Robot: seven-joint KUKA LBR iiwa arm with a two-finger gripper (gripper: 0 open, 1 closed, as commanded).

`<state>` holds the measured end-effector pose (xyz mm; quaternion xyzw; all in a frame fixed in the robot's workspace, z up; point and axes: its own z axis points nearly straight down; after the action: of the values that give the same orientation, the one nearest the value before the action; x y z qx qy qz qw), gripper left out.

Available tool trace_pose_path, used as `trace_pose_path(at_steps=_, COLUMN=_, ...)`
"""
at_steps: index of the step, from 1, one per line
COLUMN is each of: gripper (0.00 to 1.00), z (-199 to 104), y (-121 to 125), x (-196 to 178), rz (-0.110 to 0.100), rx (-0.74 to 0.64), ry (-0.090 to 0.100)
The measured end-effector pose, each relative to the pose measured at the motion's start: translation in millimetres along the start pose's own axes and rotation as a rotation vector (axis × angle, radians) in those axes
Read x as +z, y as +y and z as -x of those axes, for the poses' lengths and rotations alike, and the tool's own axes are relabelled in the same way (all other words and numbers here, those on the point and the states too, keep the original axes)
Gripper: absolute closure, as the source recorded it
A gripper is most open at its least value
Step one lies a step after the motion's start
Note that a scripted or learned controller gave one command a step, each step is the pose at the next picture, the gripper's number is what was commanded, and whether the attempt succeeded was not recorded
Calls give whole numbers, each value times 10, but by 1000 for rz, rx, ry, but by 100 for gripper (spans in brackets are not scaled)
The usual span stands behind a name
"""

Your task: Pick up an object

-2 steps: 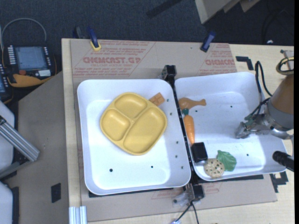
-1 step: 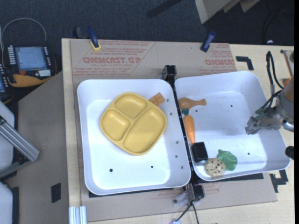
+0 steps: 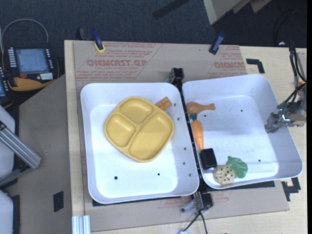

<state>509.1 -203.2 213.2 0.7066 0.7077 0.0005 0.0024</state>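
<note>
Five candidates bunched along right bin's [image 3: 253, 89] left wall, carrot [image 3: 197, 134] lying lengthwise near-to-far, all well left of gripper [image 3: 279, 121] parked at right rim; can't tell its state, nothing visibly held.

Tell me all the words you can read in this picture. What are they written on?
"CHEMCAST GP": red print on the brown board under the bins, at the back left.
The same red print again at the back right, partly hidden by the right bin.
Smaller red lines around both: too blurred to read.
Handheld screen at far left: too small to read.
</note>
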Motion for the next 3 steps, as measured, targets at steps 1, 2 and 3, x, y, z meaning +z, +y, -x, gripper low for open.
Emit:
trace_pose_path(at_steps=1, gripper=100, z=-521, y=99, x=84, rz=-5, rx=-2, ry=4)
trace_pose_path(at_steps=2, gripper=100, z=-1056, y=189, x=-49, rz=-1, rx=-3, ry=3)
trace_pose_path(at_steps=3, gripper=100, z=-1570, y=355, x=-152, rz=-2, rx=0, ry=3)
